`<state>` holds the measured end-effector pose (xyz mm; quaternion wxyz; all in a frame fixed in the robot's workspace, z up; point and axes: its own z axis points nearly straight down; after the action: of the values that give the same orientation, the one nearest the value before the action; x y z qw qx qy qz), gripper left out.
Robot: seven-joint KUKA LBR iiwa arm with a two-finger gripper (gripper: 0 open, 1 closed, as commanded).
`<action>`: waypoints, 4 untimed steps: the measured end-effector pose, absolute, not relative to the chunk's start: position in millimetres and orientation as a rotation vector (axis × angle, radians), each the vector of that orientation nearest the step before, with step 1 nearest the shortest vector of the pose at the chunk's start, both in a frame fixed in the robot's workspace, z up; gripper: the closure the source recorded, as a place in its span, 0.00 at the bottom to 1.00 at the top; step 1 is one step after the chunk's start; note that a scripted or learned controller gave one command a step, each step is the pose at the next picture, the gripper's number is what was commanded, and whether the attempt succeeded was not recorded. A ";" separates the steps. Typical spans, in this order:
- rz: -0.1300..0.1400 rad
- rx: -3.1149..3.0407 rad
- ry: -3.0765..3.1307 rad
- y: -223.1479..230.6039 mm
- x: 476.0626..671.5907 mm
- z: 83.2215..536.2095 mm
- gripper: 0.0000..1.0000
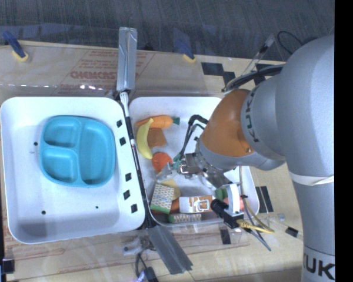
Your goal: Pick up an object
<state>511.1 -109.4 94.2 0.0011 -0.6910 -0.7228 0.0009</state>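
The arm reaches into the right bin (142, 157); the gripper (177, 168) sits low beside the tomato (161, 159), near the bin's left wall below the banana (143, 141); whether it is open or closed cannot be told. Step in hand, by judgement: the grasp attempt; next, a confirmed hold, then a lift.

Two white bins (23, 157) sit side by side beneath me. The left one holds one blue tray (78, 150). In the right I count one banana (143, 140), one carrot (162, 121), one tomato (161, 160) and one carton (195, 204).
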 end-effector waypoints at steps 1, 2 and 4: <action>0.004 -2.163 -2.275 -108.9 511.7 103.8 1.00; 0.004 -2.163 -2.276 -108.7 511.8 103.9 0.00; 0.006 -2.151 -2.282 -99.1 544.5 100.2 1.00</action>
<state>544.5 -99.1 100.2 0.0027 -0.6859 -0.7276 0.0018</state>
